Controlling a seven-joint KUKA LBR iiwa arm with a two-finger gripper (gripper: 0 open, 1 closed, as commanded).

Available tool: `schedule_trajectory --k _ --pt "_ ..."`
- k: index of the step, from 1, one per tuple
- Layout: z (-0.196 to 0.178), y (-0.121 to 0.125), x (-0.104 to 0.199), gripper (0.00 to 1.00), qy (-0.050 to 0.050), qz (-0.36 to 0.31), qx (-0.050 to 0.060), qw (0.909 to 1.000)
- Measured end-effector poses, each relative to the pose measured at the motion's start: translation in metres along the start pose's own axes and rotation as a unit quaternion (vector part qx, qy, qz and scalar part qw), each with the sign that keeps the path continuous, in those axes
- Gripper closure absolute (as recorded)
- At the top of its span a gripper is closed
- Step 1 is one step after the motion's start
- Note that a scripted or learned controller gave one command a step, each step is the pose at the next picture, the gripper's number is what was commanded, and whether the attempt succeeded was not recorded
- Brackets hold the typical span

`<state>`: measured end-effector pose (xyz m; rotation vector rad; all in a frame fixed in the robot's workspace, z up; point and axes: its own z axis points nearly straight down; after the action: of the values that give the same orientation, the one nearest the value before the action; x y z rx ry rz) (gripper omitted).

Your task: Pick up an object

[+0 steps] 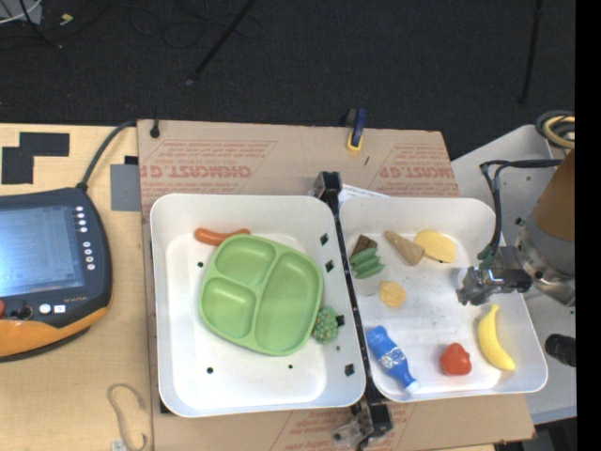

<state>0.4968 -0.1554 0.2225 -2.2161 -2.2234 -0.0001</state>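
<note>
Camera view: the arm reaches in from the right, its gripper (477, 286) low over the right bin (427, 386), just above the banana (495, 338); whether it is clenched, I cannot tell. Cardboard (282, 165) lettering is illegible.

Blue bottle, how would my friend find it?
Look in the right white bin, at its near edge beside the divider. There lies the crumpled blue plastic bottle, left of the red pepper toy. Nothing else in that bin is blue.

Teach pendant (47, 261) left of the bench, blue-and-yellow clamp (355, 130) on the cardboard's (282, 163) far edge.
</note>
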Motion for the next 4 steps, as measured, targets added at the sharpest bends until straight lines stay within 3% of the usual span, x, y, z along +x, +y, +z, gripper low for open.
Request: schedule_trajectory --k 4 --pt "-0.021 0.116 0.165 1.00 0.000 0.000 0.000 1.0000"
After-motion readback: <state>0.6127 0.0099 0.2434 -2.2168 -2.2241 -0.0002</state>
